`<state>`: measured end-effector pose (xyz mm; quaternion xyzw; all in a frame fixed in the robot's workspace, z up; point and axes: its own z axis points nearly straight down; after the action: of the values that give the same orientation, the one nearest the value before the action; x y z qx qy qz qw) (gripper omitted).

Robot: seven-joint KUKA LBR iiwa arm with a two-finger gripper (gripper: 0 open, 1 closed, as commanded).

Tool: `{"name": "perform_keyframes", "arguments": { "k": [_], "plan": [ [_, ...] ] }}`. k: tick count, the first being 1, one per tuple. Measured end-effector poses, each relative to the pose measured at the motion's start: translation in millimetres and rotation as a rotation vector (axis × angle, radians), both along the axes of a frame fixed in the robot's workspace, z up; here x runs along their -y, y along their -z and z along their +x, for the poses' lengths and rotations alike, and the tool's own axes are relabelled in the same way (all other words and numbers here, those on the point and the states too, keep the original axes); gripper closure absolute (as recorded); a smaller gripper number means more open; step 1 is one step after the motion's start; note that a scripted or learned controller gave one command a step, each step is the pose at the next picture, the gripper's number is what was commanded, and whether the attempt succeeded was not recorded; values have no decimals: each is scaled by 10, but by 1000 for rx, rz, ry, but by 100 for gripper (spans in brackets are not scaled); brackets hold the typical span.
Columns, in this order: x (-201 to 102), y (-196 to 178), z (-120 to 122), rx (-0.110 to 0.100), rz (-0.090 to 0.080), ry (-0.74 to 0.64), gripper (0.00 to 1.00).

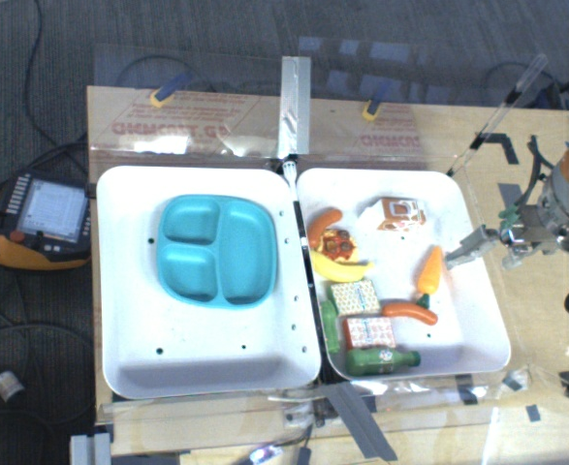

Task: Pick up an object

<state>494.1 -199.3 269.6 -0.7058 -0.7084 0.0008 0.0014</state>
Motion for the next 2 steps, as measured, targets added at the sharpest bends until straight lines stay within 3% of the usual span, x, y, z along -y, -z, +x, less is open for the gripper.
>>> {"name": "perform_keyframes", "arguments": {
  "k": [1,2],
  "plan": [
    [29,912,441,-1,-1,88,0],
    [25,1739,567,0,3,159,0]
  ]
}}
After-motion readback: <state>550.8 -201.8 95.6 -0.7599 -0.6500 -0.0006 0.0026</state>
